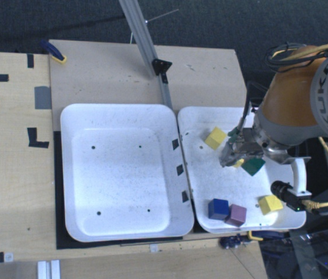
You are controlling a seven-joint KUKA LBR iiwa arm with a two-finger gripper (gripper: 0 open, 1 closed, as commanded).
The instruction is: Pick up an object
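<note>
The hand [235, 154] is low in the right bin [204, 211], at the end of the grey and orange arm [291, 106] that reaches in from the right. Whether it is released or clenched I cannot tell; the wrist hides that part.

Just beside the hand, touching or nearly so, lies a green block [254, 166] with a sliver of yellow at its near edge. A yellow block [215, 138] sits close on the other side, toward the left bin [123, 170]. Farther off, near the front rim, a blue block [218, 208] and a purple block [237, 214] touch each other, and another yellow block [270, 203] lies apart to their right.

The likely trouble is a miss: the hand seems to sit between two blocks rather than squarely over one, so closing could nudge the green one aside or catch only a corner, and the block would slip out on the lift.
</note>
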